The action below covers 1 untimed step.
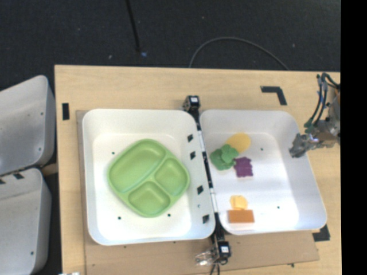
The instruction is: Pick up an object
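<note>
— Where do we see the gripper?
— At the right bin's right rim; we cannot tell its state.
— And objects?
— The purple toy lies mid-bin, touching the green toy.

In the right bin you see five small pieces. A green lump lies near the divider, with a yellow piece at its 1 o'clock and a purple piece touching it at 4 o'clock. Toward 6 o'clock, a small yellow piece sits against an orange block.
</note>
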Motion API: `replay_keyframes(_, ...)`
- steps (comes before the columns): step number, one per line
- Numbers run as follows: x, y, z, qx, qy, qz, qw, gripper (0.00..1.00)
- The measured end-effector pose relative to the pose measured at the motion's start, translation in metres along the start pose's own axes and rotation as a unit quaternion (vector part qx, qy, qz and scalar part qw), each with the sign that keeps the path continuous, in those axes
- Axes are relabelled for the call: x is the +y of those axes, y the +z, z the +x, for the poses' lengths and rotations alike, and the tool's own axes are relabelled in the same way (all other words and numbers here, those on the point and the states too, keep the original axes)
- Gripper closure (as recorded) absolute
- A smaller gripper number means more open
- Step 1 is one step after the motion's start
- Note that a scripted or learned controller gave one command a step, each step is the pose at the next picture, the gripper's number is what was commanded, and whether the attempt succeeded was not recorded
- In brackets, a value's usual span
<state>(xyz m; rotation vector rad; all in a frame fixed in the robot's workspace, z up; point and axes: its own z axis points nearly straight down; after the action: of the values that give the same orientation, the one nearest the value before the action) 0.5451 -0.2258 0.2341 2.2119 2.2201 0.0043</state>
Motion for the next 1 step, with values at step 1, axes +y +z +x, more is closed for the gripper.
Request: replay_keyframes(1, 0.0002, 0.0118, -0.0013, 0.001, 0.001, 0.004, 1.0, 1.0)
